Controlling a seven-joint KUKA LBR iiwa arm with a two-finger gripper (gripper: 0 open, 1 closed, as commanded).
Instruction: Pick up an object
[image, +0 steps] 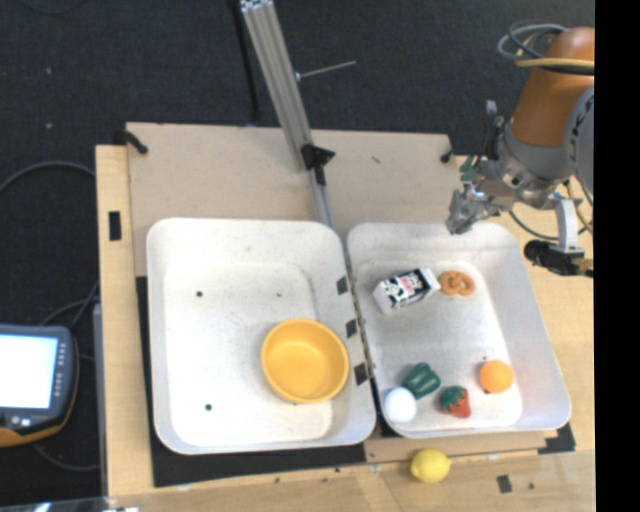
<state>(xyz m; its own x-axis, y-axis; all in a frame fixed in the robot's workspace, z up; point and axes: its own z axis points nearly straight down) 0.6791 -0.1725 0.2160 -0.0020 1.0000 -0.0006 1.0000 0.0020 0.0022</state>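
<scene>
You cannot tell if the jaws of the gripper (462, 222) are open or closed; they hang above the far rim of the right bin (520, 330), holding nothing visible. The nearest things are the milk carton (405, 289) and the pretzel (457, 284), just beside it. Choose one, come straight down and centre over it.

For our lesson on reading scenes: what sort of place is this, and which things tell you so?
Probably a robot test bench in a lab: a robot arm reaches over two white bins that hold toy food such as a strawberry, with a small screen beside them.
</scene>
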